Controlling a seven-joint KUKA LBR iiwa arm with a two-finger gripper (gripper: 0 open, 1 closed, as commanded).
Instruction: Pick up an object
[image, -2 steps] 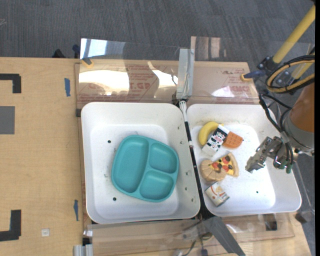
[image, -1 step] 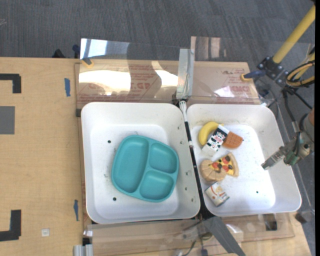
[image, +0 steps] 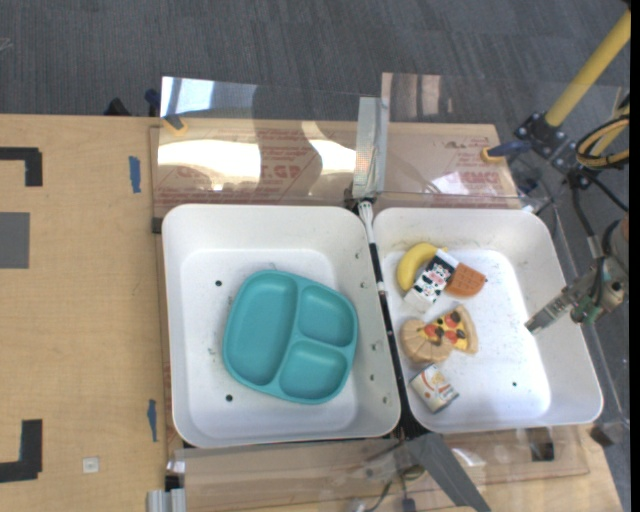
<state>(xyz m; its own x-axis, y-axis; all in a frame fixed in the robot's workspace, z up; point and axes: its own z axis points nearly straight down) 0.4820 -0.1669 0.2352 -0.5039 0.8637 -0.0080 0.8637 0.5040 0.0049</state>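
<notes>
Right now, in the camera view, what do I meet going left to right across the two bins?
Teal divided plastic plate in the left white bin → yellow toy banana → orange wedge-shaped toy → the arm's claw at the right white bin's edge.

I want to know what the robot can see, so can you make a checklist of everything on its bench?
Surface: two white bins side by side, left bin and right bin, on a brown bench.
Job's things: in the right bin, a banana, a black-and-white carton, an orange piece, a pizza slice and a small box.
Clutter: a teal divided plate in the left bin.
Grippers: gripper at the right bin's right edge, touching nothing; fingers too small to judge.
Cables: yellow cables at upper right.
Surroundings: clear panels behind the bins; grey floor.
</notes>
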